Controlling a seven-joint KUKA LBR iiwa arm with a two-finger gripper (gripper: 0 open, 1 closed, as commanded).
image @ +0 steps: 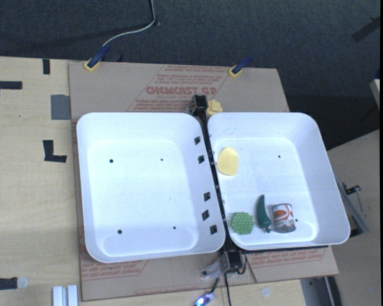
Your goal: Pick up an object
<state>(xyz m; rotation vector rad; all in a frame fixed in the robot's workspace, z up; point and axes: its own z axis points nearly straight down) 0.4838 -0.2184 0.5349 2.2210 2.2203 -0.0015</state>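
1. Object: four to choose from, all in the right-side bin (322, 146) on the worktop (19, 177).
2. Yellow piece (228, 161): lying alone near the wall between the two bins, well apart from the rest. Looks flat and rounded, likely light, maybe soft. Room all around it, so probably the easiest one to reach.
3. Green ball (242, 222): near the front of that bin, close to the middle wall. Bumpy-looking skin, so likely not slippery. Round, so may roll away if pushed from one side. Best pinched across the middle from right above.
4. Dark piece (262, 212): thin and curved, lying between the green ball and the can (283, 218), touching the can or just beside it. Too small to tell what it is. Looks light, and hard to pinch alone with the can so near.
5. Can: red and white, lying on its side near the front of the bin. Probably stiff, smooth and a bit slippery, likely the heaviest of the four. Best gripped across the round body, not end to end. May roll when bumped.
6. Left-side bin (89, 129): plain white floor with a few small dark dots.
7. Hand: cannot tell how far open, or whether anything is in it.
8. Nothing lifted yet, judging by all four things lying on the bin floor.
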